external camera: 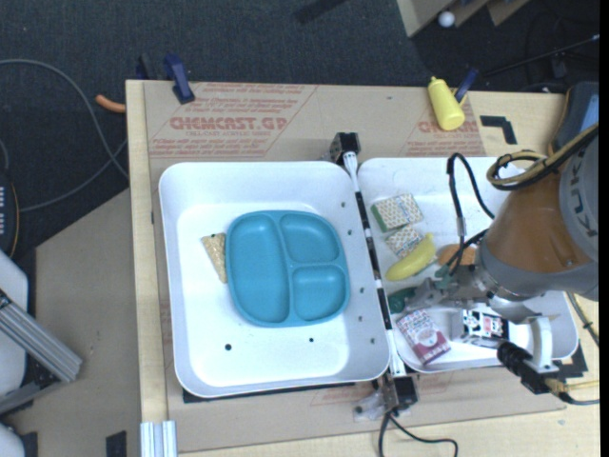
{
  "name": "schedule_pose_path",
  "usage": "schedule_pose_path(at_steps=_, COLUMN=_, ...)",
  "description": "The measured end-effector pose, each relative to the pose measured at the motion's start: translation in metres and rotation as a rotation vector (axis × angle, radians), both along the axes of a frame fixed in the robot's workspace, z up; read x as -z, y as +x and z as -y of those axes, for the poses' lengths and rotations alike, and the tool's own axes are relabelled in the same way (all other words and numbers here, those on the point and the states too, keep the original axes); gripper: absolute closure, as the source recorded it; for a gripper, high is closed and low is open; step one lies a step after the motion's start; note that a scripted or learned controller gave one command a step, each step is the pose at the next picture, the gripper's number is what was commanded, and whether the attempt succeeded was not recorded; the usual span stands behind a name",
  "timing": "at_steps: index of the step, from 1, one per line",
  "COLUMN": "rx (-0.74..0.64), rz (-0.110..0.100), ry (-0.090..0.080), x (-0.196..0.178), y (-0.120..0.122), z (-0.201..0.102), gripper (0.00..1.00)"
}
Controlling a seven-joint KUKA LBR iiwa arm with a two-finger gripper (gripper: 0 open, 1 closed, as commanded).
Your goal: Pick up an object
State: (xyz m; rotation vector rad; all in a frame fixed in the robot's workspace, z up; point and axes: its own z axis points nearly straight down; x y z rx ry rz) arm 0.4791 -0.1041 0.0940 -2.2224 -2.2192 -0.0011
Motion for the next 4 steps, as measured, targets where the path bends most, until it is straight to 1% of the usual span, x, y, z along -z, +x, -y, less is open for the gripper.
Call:
schedule_pose_path(at_steps=1, rx=-0.002, rz=0.0, ry=-0.002, x=0.009, y=0.072, z=0.054, gripper=0.0)
schedule_pose_path(at_steps=2, rx=-0.003, rz=0.002, ry=-0.003, x=-0.001, y=0.072, z=0.054, gripper=1.0)
schedule_pose_path(at_steps=4, rx=-0.004, rz=0.006, ry=-0.006, x=-0.02, y=0.073, z=0.054, gripper=1.0)
